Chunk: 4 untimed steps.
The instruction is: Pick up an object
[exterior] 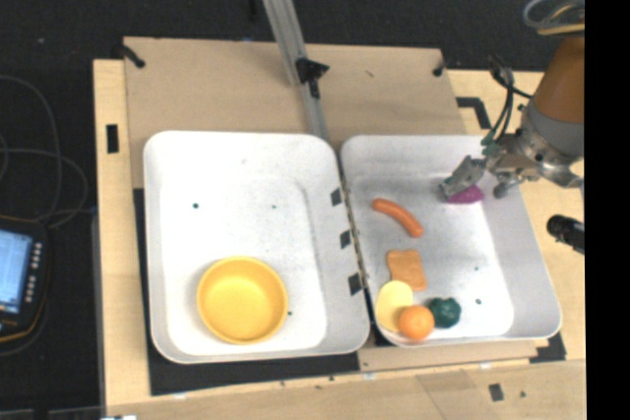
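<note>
Purple object (467, 196) (right bin (512, 241)) sits just under the gripper (482, 178).

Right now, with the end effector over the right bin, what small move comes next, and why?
Probably a short descent straight onto the purple object. The end effector sits at the right bin's upper right, directly beside and partly over that piece, while the orange sausage and the cluster at the near edge lie farther off. Whether it already touches the purple object can't be told.

Small purple obj (466, 195), right bin, by fingers (461, 180)
</note>
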{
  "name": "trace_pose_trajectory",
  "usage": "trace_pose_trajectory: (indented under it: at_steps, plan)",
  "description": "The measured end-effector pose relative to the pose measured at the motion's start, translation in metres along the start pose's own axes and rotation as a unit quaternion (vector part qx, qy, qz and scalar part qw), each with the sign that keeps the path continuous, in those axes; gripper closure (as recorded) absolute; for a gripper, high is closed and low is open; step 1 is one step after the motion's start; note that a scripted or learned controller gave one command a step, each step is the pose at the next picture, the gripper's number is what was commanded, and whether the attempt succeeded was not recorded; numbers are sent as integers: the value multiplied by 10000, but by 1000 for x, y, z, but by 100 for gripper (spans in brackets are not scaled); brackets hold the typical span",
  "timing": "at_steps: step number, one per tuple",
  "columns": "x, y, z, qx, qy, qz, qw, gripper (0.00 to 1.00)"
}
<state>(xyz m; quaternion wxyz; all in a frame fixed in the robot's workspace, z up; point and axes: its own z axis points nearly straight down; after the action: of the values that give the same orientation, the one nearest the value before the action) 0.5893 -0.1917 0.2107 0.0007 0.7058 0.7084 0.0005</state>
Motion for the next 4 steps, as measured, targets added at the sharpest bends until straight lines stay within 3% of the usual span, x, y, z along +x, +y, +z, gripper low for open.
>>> trace_pose_trajectory:
  at_steps: [1,3,4]
  plan:
    - [0,0,0,1,-1,-1,10000,0]
    - [-9,-4,112,22,-11,19,10000,0]
    - [-10,-2,98,-12,-9,27,10000,100]
